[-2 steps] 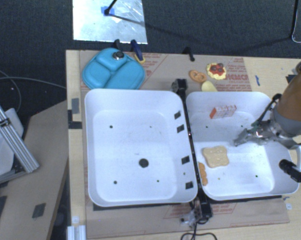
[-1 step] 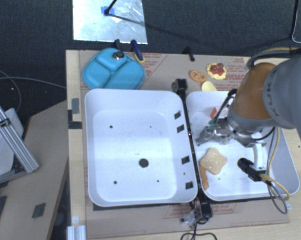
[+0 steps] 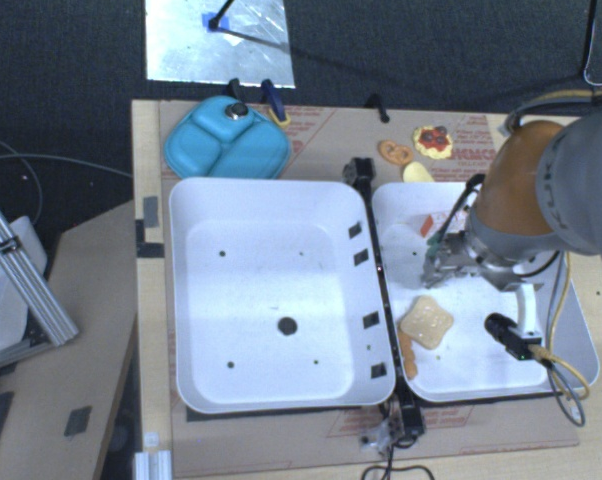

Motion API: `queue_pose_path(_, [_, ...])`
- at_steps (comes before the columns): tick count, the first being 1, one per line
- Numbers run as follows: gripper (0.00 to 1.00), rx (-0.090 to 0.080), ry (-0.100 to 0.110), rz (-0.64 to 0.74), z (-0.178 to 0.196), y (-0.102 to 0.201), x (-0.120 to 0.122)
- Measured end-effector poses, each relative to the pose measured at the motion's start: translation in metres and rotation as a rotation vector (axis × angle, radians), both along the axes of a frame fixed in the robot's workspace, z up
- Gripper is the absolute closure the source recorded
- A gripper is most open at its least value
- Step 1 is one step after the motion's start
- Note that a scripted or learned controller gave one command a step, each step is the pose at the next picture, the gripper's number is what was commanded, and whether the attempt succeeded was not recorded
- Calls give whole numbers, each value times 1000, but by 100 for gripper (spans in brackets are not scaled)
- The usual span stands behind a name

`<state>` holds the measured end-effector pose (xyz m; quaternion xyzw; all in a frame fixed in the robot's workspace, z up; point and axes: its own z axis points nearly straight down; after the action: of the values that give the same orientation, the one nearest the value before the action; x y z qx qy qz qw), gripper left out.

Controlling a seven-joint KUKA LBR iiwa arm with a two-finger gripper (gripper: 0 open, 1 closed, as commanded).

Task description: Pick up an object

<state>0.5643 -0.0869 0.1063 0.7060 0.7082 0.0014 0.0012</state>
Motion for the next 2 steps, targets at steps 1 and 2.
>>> queue_pose_path(1, [100,2,0,5,82,67,-46])
queue_pose_path(2, [100,7,-15,12,277,171,-76])
